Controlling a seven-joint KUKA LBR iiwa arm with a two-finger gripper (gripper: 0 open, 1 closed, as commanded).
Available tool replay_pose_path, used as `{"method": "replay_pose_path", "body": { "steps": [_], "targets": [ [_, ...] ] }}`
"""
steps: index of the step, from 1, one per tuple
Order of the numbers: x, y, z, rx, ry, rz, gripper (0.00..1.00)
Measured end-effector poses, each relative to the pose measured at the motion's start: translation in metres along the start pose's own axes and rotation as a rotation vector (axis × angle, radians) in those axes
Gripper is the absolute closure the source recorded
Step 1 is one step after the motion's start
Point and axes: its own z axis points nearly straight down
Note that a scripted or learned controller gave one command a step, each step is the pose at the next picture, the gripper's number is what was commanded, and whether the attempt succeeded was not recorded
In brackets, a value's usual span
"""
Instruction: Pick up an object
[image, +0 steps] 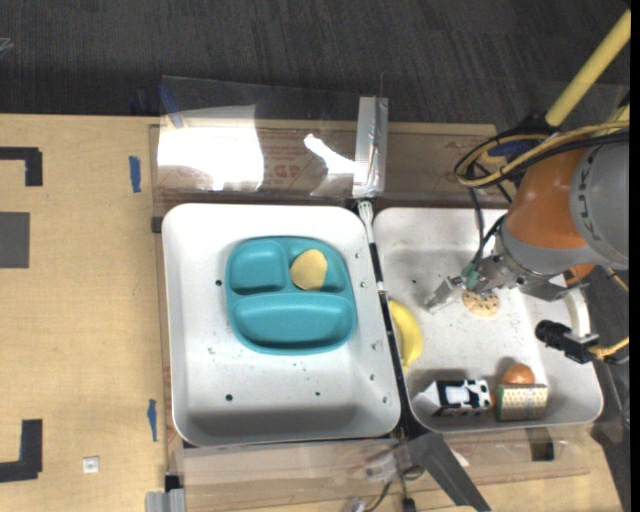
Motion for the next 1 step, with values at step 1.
{"method": "replay_pose_path", "body": {
  "steps": [1],
  "targets": [
    [-0.0247,-0.0128,0.0,0.003,0.001,-0.108,0.0]
  ]
}}
